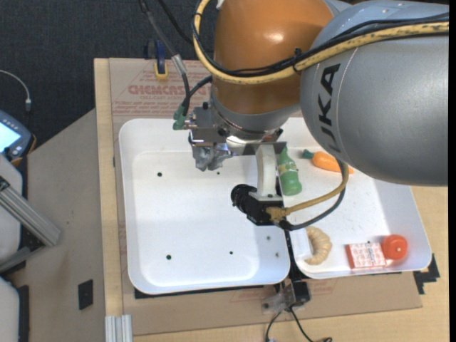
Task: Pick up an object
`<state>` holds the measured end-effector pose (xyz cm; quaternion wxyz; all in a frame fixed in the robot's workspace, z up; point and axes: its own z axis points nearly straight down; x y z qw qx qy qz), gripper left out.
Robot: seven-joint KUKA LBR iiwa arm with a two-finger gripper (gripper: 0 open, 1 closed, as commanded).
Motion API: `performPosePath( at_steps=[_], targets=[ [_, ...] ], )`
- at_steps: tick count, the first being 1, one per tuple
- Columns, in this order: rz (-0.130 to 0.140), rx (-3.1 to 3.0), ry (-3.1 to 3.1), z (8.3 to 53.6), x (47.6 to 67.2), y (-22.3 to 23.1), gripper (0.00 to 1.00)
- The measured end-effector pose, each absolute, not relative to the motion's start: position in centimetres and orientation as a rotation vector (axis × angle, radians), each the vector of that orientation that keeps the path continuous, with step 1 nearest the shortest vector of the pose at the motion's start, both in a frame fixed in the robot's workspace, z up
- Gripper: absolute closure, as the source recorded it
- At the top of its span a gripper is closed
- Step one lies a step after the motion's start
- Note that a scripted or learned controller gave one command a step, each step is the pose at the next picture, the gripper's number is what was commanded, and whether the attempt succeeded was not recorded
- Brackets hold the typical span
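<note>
Green bottle point(288, 175) lies in the right bin point(406, 212), at its left edge, long axis pointing away from the camera. Gripper point(209, 155) hangs over the left bin point(142, 212), bottle to its right; grip state unclear.

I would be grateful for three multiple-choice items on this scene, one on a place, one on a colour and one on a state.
1. Where does the carrot lie?
A. in the right bin
B. in the left bin
C. on the cardboard

2. What colour is the bottle beside the divide between the bins?
A. blue
B. green
C. yellow

3. How does the red box sit?
A. upright on end
B. leaning on the arm
C. lying flat

Answers:
1 A, it lies on the right bin beside the arm.
2 B, its body is plainly green.
3 C, its broad printed face lies up on the bin floor.
</note>
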<state>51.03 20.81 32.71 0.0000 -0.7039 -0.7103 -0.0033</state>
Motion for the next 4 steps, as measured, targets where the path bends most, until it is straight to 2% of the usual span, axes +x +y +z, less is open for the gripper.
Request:
performPosePath(
  at_steps=[1,2,3,4],
  targets=[
    [-0.01,-2.219,-2.227,37.0,51.7,22.6,1.0],
    [0.021,-2.219,-2.215,24.3,52.3,22.4,1.0],
    [0.011,-2.222,-2.217,16.0,57.5,22.3,1.0],
    [-0.01,-2.224,-2.225,20.6,62.5,22.4,1.0]
  ],
)
